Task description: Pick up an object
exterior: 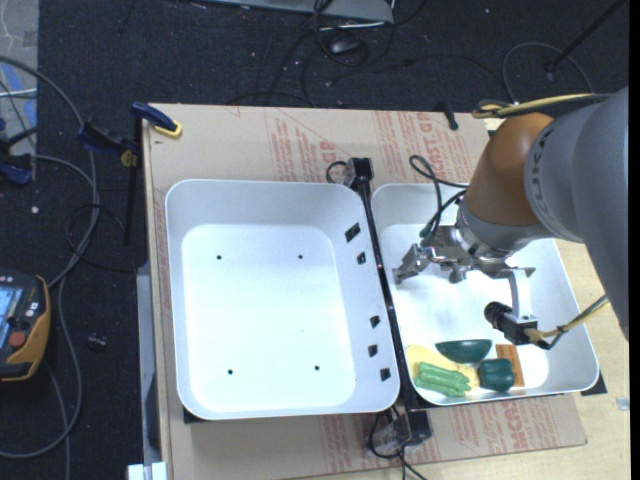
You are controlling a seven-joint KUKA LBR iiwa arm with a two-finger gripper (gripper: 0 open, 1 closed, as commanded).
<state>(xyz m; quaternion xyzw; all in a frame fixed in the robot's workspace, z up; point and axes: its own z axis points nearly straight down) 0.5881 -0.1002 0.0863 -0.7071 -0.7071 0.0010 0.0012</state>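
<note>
Jaws (430, 264) hanging over the bare middle of the right bin (572, 298); released or clenched, cannot tell. Nothing seen between them. Best to go toward the bin's near edge, then descend straight over one item. Green toy (441, 378), dark teal bowl-like piece (466, 349) and teal block (496, 373) lying together there, well apart from jaws.

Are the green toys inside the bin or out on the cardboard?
Inside. The green toys lie on the right bin's floor, at its near edge.
</note>
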